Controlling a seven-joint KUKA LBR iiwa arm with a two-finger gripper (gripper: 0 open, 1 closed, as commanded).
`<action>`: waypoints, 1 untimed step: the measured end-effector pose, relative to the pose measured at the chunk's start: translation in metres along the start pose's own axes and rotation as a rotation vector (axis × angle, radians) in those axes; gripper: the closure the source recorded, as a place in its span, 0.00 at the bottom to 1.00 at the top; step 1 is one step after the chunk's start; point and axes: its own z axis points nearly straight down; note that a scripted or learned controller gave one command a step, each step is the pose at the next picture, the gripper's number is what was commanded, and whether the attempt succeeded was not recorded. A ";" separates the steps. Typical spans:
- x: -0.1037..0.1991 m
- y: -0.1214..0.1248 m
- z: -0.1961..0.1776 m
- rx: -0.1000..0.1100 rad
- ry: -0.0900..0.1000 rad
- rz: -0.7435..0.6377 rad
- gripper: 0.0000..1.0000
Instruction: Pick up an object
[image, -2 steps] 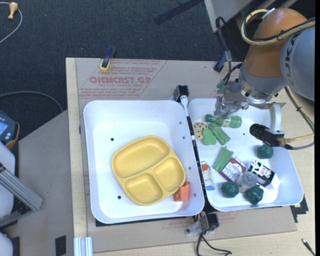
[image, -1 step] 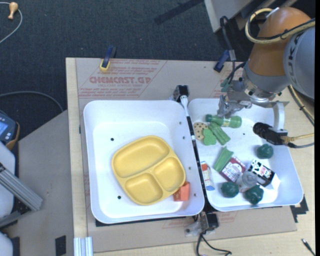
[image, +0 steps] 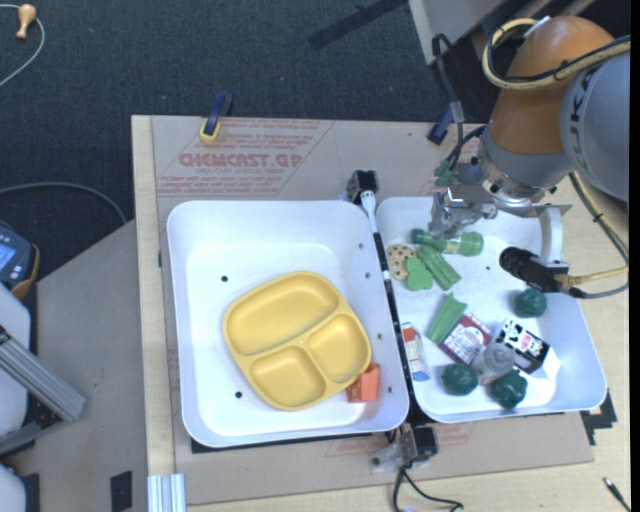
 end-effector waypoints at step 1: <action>-0.001 0.003 -0.020 -0.005 -0.001 0.000 1.00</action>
